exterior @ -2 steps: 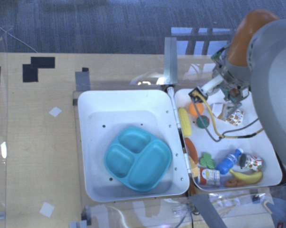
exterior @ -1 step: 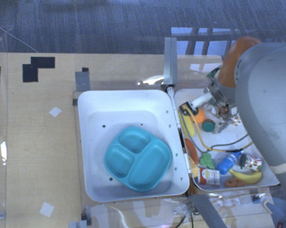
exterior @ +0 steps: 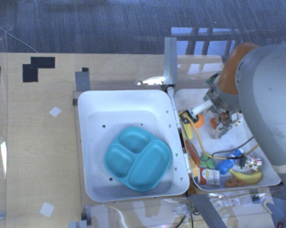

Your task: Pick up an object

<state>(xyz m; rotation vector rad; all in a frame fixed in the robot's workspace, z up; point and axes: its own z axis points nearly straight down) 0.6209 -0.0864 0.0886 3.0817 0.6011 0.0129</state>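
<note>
Over right bin [exterior: 195, 98], arm [exterior: 268, 105] bent, end effector [exterior: 227, 125] pointing down.

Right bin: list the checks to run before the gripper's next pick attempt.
1. Is the gripper above the right bin: ok.
2. Are there pickable things in that bin, such as the banana and the blue toy: ok.
3. Is there space around the banana for a clean grasp: not ok, neighbours crowd it.
4. Is the gripper carrying nothing: cannot tell.
5. Is the teal plate out of the way in the left bin: ok.
</note>
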